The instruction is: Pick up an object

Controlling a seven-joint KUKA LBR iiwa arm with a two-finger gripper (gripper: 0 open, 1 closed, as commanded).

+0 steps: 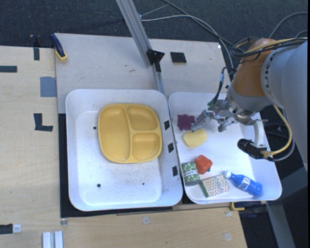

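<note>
My gripper hangs over the back half of the right bin, open, with only white bin floor showing between its fingers. Just left of its left fingertip lies a small purple object. A pale yellow lump sits just in front of that fingertip. Nearer the front of the bin lie a red-orange object, a green packet, a patterned flat packet and a blue bottle on its side.
The left bin holds a yellow divided plate. A metal pole rises behind the bins, and cables trail across the dark floor at the back. The grey arm covers the right bin's back right corner.
</note>
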